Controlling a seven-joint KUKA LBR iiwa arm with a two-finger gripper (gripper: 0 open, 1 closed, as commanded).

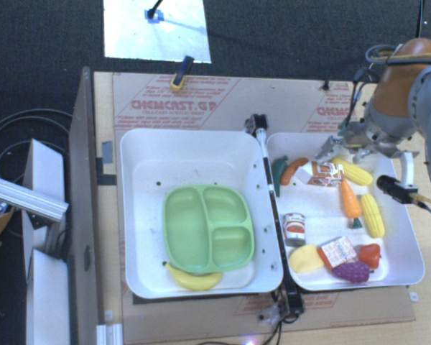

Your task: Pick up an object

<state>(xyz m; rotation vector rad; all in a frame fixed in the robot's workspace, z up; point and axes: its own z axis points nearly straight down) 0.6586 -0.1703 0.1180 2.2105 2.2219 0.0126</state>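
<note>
1. You see the grey arm (406, 99), orange band above its wrist, reaching in from the upper right of the frame toward the right bin (416, 257).
2. Your hand (337, 148) hangs at that bin's upper edge, just above a white and orange packet (323, 172); whether it is released or clenched cannot be told from this angle, and nothing shows between its tips.
3. The right bin, at centre right, carries the pickable things: an orange carrot (350, 200) beside two corn cobs (372, 215), a small red and white can (294, 228) near the divider, and a yellow lemon-like piece (306, 259) at the lower edge.
4. Touching that yellow piece lies a red and white packet (337, 250), with a purple grape bunch (352, 272) and a red piece (371, 254) just beside it.
5. At the bin's upper left corner you find a green piece (280, 169) next to an orange one (294, 169).
6. The left bin (140, 192), centre frame, holds a green divided plate (208, 227) with a banana (194, 279) along its lower rim.
7. Both bins sit on a printed board on the desk (201, 103).
</note>
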